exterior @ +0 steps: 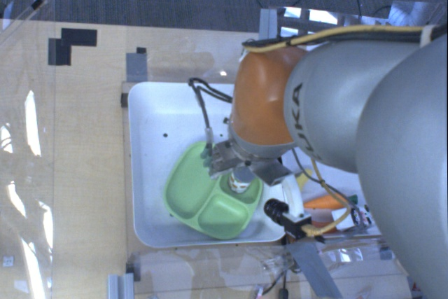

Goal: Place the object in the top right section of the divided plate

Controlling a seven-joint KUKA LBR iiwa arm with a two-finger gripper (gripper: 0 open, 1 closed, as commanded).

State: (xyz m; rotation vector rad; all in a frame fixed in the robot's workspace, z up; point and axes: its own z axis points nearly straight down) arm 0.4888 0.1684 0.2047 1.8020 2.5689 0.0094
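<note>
A light green divided plate [199,189] lies in the left white bin [150,150], toward its front right. The grey arm with its orange band [262,105] reaches in from the right and hangs over the plate's right side. My gripper [234,168] sits low over the plate's upper right section, mostly hidden under the wrist. Just beneath it shows a small pale and dark round object [239,185], at or just above that section. I cannot tell whether the object rests on the plate or hangs from the gripper.
An orange carrot-like item [323,203] lies in the right bin, largely covered by the arm. Black cables [199,98] run from the wrist over the left bin. A black-and-white fitting [280,210] sticks out beside the plate's right edge.
</note>
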